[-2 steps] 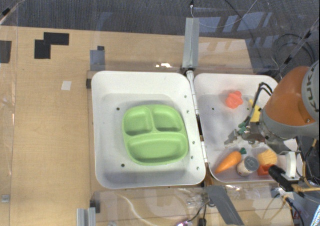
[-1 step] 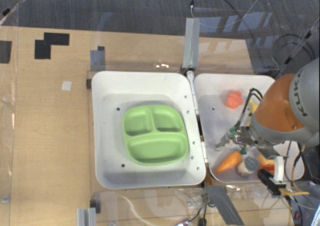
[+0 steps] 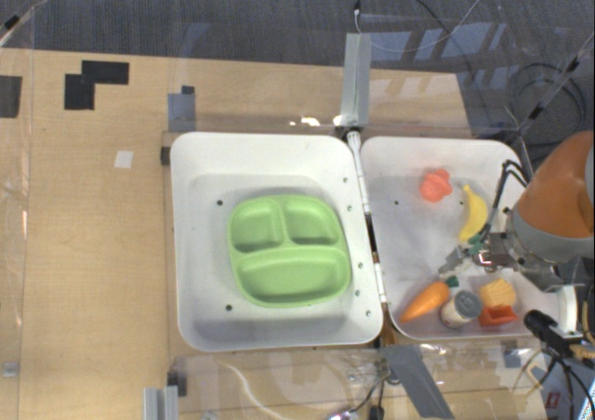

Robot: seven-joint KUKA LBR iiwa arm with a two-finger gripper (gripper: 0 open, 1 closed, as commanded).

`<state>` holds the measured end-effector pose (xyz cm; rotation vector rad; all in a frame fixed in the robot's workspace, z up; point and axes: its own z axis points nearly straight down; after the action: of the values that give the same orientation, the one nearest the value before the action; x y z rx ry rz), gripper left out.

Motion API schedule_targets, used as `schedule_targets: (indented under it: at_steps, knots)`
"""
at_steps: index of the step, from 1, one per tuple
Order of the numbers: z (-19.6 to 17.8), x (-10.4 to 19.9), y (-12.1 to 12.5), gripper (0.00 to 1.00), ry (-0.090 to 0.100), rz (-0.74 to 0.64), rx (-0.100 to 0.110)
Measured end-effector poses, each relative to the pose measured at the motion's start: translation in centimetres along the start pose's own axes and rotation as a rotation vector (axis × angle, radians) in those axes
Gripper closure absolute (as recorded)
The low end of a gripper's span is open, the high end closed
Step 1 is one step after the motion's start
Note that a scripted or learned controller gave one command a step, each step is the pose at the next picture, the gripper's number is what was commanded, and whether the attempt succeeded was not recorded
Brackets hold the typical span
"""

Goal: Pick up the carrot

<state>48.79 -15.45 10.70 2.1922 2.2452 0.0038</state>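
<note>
The orange carrot point(image 3: 426, 301) lies near the front edge of the right bin point(image 3: 400, 177), its tip pointing to the front left. My gripper point(image 3: 462, 256) hangs just behind and to the right of the carrot's thick end, a short way apart from it. Its fingers stand open with nothing between them. The grey arm with its orange band point(image 3: 565, 188) comes in from the right over the bin's edge.
A small round jar point(image 3: 462, 308) touches the carrot's thick end. A yellow block point(image 3: 499, 292) and a red block point(image 3: 498, 316) sit to its right. A banana point(image 3: 474, 212) and a pink-red fruit point(image 3: 434, 185) lie farther back. The left bin point(image 3: 195, 223) holds a green divided plate point(image 3: 288, 249).
</note>
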Motion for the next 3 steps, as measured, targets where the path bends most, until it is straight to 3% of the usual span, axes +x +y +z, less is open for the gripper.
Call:
schedule_targets:
  at_steps: [1, 2, 3]
  knots:
    - [1.6, 6.2, 0.6, 0.0, -0.005, -0.336, -0.013]
    - [1.6, -0.6, 0.4, 0.0, -0.007, -0.613, -0.011]
    - [1.6, 4.9, 0.6, 0.0, -0.007, -0.611, -0.014]
